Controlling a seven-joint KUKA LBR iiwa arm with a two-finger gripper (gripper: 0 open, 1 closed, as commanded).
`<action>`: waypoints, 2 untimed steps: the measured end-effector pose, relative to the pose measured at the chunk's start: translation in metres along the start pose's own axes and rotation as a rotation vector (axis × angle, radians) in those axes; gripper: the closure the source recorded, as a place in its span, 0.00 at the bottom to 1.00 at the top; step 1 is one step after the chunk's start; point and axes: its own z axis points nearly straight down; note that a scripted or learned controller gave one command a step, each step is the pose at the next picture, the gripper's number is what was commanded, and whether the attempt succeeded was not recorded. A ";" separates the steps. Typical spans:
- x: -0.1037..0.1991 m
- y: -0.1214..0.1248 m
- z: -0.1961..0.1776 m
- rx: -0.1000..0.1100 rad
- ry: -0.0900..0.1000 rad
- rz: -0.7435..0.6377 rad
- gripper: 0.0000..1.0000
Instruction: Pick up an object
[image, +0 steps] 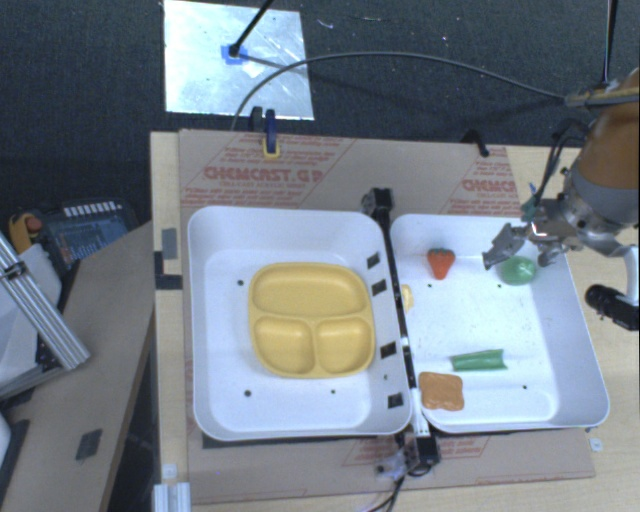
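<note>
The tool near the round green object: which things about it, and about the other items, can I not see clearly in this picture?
- Tool, camera view: the fingers are blurred, so their state cannot be told.
- Round green object: partly covered by the tool; contact cannot be told.
- Small yellow item at the divider: the bin wall hides most of it.
- Arm: cut off by the right edge.

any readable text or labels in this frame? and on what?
"CHEMCAST GP", red print on the brown cardboard sheet under the two white bins, upper left.
Second red print, upper right of the same sheet: likely the same word, too blurred to confirm.
Dark device at far left: markings too small to read.
</note>
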 end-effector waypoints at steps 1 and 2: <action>0.000 0.002 -0.006 -0.011 -0.002 -0.002 0.00; -0.006 -0.005 0.047 -0.008 -0.002 0.000 0.00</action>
